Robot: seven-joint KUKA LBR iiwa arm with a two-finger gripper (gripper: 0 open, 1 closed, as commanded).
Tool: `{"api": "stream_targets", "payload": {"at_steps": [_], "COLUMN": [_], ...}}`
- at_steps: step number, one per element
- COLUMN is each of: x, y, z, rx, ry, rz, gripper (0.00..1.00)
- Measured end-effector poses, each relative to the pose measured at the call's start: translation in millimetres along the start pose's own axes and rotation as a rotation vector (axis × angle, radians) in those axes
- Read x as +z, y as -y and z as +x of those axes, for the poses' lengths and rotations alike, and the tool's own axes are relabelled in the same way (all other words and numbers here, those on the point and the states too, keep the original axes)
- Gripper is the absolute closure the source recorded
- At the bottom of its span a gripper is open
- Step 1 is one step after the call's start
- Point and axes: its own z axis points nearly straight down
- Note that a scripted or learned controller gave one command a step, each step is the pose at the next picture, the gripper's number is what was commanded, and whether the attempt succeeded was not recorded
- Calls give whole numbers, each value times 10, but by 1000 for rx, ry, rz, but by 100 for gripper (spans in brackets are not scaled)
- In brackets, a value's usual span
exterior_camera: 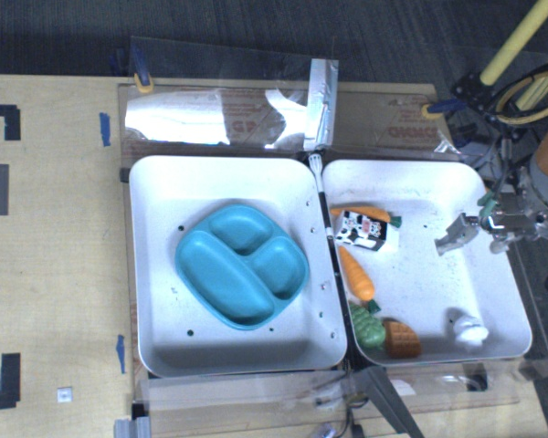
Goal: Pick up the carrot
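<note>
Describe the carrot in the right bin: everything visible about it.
The carrot is a small orange toy, smooth and plastic-looking, tapered, lying flat on the right bin floor close to the bin's left wall. It runs lengthwise from near the black-and-white cow toy above it down toward the green toy; whether it touches either is unclear. No leafy top of its own can be made out. The end effector is off to its right, well apart.

Orange carrot (356, 275), turquoise plate (242, 265)

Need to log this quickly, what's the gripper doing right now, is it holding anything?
Gripper: over the right white bin, apart from the orange carrot lying near the bin's left wall; open or closed cannot be told.
</note>
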Motion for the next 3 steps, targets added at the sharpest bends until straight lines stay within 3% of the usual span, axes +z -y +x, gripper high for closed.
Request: {"api": "stream_targets", "payload": {"at_steps": [1, 2, 3], "x": [1085, 611, 164], "y": [272, 86, 146], "z": [591, 1257, 1104], "rx": [96, -41, 78], "ry": [0, 1, 2], "rz": [6, -5, -5], "gripper": [0, 0, 0]}}
